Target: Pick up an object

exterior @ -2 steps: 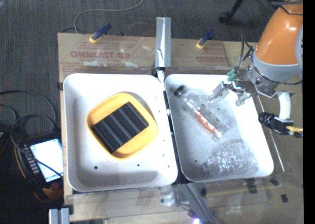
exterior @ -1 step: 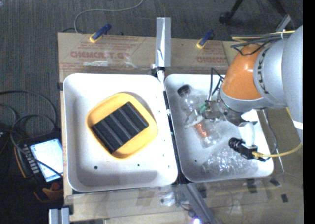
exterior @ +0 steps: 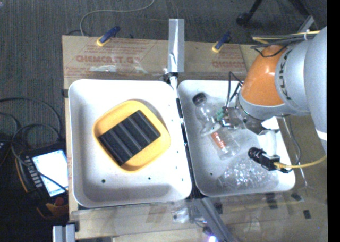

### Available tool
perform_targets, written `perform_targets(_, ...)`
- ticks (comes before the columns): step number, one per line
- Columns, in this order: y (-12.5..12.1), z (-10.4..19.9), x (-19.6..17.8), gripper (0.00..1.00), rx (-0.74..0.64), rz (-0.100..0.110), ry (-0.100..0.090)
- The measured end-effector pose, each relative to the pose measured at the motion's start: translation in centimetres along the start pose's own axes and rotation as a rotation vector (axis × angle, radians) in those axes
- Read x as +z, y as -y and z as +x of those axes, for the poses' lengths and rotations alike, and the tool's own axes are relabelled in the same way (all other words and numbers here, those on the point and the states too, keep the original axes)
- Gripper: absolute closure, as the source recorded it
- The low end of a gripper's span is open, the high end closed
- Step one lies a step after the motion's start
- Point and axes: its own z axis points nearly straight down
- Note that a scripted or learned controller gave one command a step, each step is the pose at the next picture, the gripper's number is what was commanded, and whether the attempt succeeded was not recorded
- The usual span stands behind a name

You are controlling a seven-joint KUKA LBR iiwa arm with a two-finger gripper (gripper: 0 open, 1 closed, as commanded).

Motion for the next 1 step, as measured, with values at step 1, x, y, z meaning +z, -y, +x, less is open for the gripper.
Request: perform_targets(1, -6.98, 1.87, -7.64, 1.00, -0.146, 0.003, 0.003)
